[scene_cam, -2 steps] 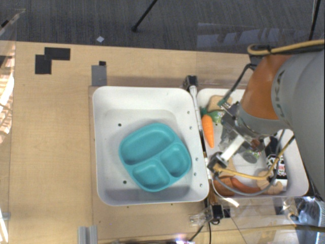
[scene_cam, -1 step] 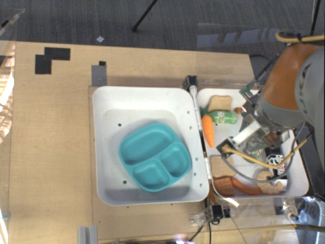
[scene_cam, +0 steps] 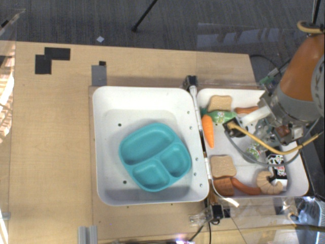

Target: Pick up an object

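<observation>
L bin: teal tray, nothing else. R bin: carrot by divider, toast, sausage along near wall, more food crowded under arm. Risk: items packed tight, cables draped across, so a descent prob. nudges neighbours or snags. Arm reaches in from R, wrist low over R bin's mid; gripper buried in clutter, open/closed can't tell.

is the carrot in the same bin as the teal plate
No, the carrot lies at the left edge of the right bin, while the teal plate sits in the left bin.
</observation>
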`<action>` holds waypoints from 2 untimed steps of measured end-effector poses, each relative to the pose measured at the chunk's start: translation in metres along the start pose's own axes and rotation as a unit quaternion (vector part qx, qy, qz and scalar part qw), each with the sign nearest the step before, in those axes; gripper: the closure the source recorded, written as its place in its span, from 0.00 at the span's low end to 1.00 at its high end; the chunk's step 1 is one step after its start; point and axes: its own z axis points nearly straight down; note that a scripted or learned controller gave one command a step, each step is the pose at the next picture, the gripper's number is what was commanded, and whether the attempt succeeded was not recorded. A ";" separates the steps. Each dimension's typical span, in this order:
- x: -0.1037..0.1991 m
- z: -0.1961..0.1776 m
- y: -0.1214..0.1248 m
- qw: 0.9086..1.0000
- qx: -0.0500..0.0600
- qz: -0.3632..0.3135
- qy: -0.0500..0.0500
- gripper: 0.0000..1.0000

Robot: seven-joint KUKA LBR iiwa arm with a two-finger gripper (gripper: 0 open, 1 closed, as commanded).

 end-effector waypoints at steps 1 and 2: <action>0.022 0.051 -0.066 1.000 0.003 -0.005 -0.003 1.00; 0.023 0.038 -0.063 1.000 0.003 -0.011 -0.002 1.00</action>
